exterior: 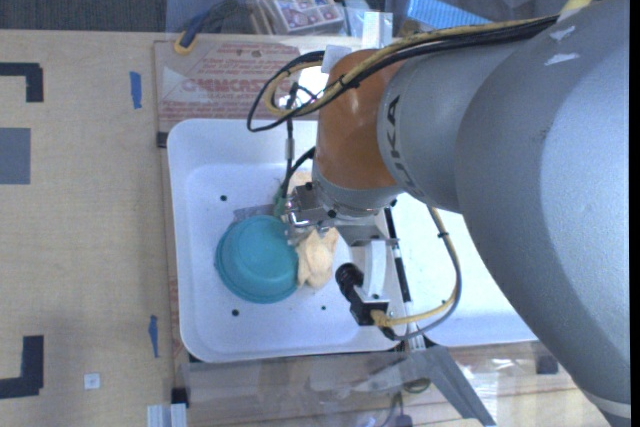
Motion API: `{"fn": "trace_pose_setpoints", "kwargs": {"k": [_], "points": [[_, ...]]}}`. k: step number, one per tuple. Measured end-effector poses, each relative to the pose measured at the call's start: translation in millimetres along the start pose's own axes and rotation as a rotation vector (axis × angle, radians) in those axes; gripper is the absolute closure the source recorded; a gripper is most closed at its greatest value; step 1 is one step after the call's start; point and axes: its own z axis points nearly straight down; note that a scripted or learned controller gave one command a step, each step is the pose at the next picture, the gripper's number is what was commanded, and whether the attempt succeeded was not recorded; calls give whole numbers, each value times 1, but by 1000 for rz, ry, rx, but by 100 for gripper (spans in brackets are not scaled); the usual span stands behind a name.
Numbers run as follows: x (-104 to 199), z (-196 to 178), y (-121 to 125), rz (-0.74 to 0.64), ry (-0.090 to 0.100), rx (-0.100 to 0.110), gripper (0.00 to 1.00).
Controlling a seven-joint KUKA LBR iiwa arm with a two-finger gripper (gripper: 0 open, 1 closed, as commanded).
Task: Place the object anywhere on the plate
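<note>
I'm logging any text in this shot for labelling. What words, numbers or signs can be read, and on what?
Nothing can be read with confidence.
Red print on the cardboard sheet behind the white bin: too blurred to read.
Colourful box at the top: pictures and marks too small to read.
Teal plate, pale yellow object, arm: no print to be seen.

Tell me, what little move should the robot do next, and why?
Probably slide a little toward the teal plate and lower there. The pale yellow object sits beside the plate's right edge, touching it, under the wrist, not on the plate yet. The arm hides the gripper, so whether it holds the object is unclear.
</note>
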Motion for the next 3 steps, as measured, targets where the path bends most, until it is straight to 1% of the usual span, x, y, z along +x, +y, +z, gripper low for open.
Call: {"fn": "trace_pose_setpoints", "kwargs": {"k": [1,2,3], "points": [[28,-17,1,-111,-1,-5,100],[29,-13,-1,-405,-1,-1,100],[29,-13,-1,-405,0,-2,0]]}}
